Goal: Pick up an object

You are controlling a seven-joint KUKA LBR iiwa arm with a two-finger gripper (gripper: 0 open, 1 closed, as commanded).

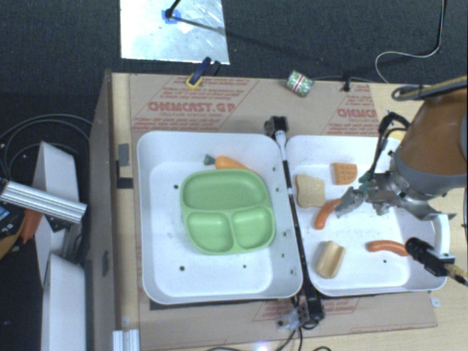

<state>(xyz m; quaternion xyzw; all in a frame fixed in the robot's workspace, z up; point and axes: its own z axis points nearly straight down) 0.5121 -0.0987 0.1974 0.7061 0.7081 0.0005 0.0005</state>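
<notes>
**Arm over right bin, nothing clearly held**

I see dark carpet around a desk (pixel 219 97) topped with printed cardboard, with two white bins side by side on it. Left bin (pixel 164 269) holds a green divided plate (pixel 227 210); a carrot (pixel 230 163) lies just behind the plate, touching its far edge. Right bin (pixel 365 287) holds the loose food items: a bread slice (pixel 310 190) near the divider, an orange cracker-like square (pixel 344 172) behind it, a sausage (pixel 327 213) in the middle, a tan bread roll (pixel 329 259) near the front, and a second sausage (pixel 386 248) front right. The arm comes in from the right, and its jaws (pixel 351 200) sit low over the right bin, just beside the upper end of the middle sausage, maybe touching it. I cannot tell how wide the jaws are; that part is too dark and blurred. A small green can (pixel 299 83) lies on the cardboard behind the bins.
</notes>
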